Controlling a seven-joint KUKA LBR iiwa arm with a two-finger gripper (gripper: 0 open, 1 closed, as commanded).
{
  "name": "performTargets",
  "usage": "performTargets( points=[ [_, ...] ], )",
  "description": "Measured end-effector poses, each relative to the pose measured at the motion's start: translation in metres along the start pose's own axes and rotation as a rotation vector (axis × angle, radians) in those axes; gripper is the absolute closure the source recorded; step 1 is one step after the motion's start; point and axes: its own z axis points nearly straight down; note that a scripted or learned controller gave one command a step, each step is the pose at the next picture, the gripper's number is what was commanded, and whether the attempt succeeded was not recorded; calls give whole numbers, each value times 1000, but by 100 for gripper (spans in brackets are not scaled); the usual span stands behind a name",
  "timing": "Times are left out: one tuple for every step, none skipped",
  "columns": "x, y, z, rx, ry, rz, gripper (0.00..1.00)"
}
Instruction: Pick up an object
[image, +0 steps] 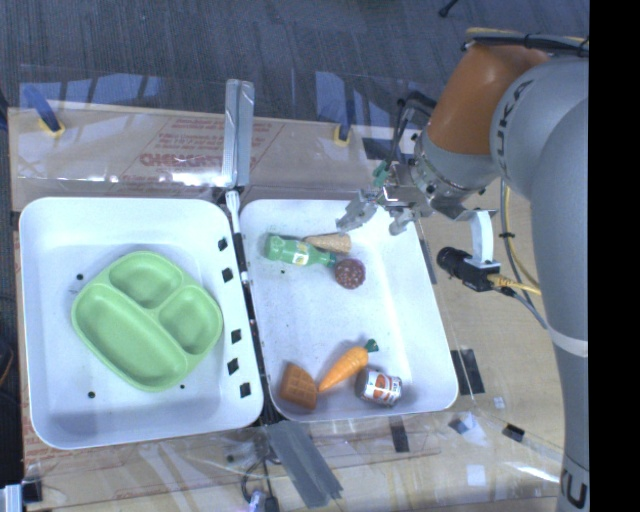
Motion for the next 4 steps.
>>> performTargets(
  points=[
    [3, 17, 110, 1, -1, -28, 0],
    [13, 7, 147, -1, 0, -133, 0],
    [7, 31, 149, 26, 8, -125, 0],
    [7, 31, 142, 24, 5, -134, 100]
  ],
)
